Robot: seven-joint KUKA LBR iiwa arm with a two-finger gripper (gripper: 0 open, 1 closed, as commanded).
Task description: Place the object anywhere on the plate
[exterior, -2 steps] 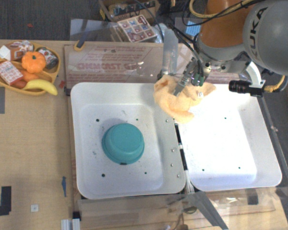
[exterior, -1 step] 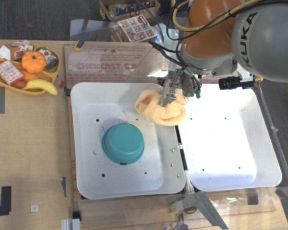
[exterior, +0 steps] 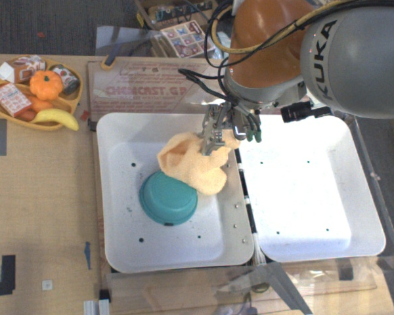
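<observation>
The gripper (exterior: pixel 213 142) stood over the upper right part of the left bin (exterior: pixel 115 241), with its fingers pointing down into the top edge of the yellow cloth (exterior: pixel 194 164). The fingers appeared closed on a raised fold of that cloth, since the fabric rose to a peak between them; this grip was judged from the bunching at the fingertips and was not fully clear.

The cloth lay crumpled in the left bin, its bulk spread below and to the left of the gripper. Its lower edge touched and slightly overlapped the upper right rim of the teal plate (exterior: pixel 169 200). The plate sat near the middle of the left bin, below and to the left of the gripper.

The relation governing the coming move was direction: the plate lay down and to the left of the gripper in the camera view, close by, with the cloth between the two. The cloth's long axis ran roughly from the gripper toward the plate, so the trailing end already pointed at the target.

The judged requirement was a short carry along that same line, with enough lift to clear the plate rim, followed by release over the plate centre. A loose fold could slip free during the lift
</observation>
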